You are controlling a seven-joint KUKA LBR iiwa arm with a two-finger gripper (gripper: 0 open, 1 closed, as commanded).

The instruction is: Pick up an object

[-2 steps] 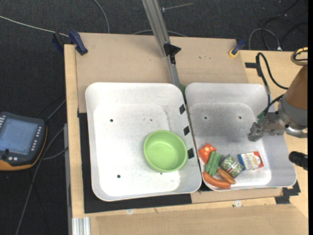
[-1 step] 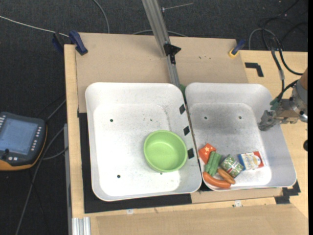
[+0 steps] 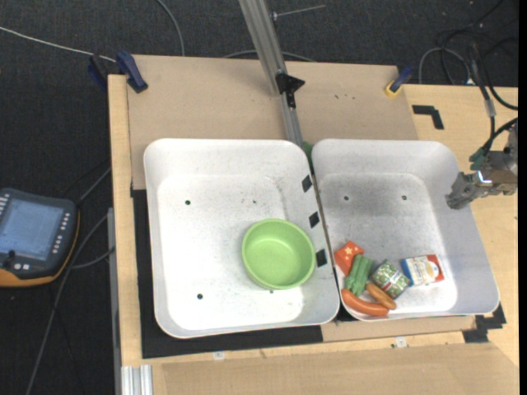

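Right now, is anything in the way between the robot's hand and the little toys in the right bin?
Nothing visible. The hand sits at the right bin's right edge, with bare white floor between it and the toys.

Glossy green plastic bowl point(image 3: 278, 253) in scuffed matt white bin point(image 3: 206, 179) on wooden bench point(image 3: 214, 97).

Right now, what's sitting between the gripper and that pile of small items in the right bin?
Nothing: in the camera view the gripper is at the right bin's right rim, and only bare white bin floor separates it from the pile of small items at the front.
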